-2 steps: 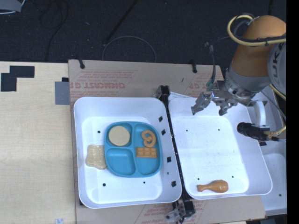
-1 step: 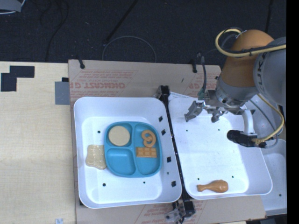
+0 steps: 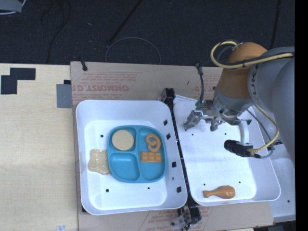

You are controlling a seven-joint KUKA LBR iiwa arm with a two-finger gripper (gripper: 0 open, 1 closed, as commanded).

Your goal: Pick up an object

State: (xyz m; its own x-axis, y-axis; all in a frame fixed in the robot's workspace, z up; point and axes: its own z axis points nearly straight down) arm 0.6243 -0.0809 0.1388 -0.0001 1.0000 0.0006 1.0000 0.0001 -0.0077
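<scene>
A small tan toy chicken leg [image 3: 219,192] lay at the near edge of the right shallow white bin [image 3: 262,189], close to its front wall. It lay flat, with its thin end pointing left and its fat end pointing right. Nothing touched it.

In the left shallow white bin [image 3: 91,196] sat a blue plastic plate with three parts [image 3: 136,170]. The near part of the plate held nothing. A flat round tan cookie [image 3: 122,139] lay in the far left part. A small orange pretzel-shaped toy [image 3: 153,142] and a little orange waffle square [image 3: 150,157] lay in the right part, one just behind the other. A pale yellow bumpy piece of toy food [image 3: 98,161] lay on the bin floor, touching the left side of the plate.

Farther back, the grey metal jaws [image 3: 198,120] hung over the far left part of the right bin. The jaws were spread wide, and nothing was between them. The chicken leg was well apart from them, nearer to the camera and a little to the right. The big grey arm with its orange band [image 3: 240,78] came in from the right, above the far side of that bin.

Both bins sat on a brown cardboard sheet [image 3: 120,81] on the light wooden tabletop [image 3: 33,158].
</scene>
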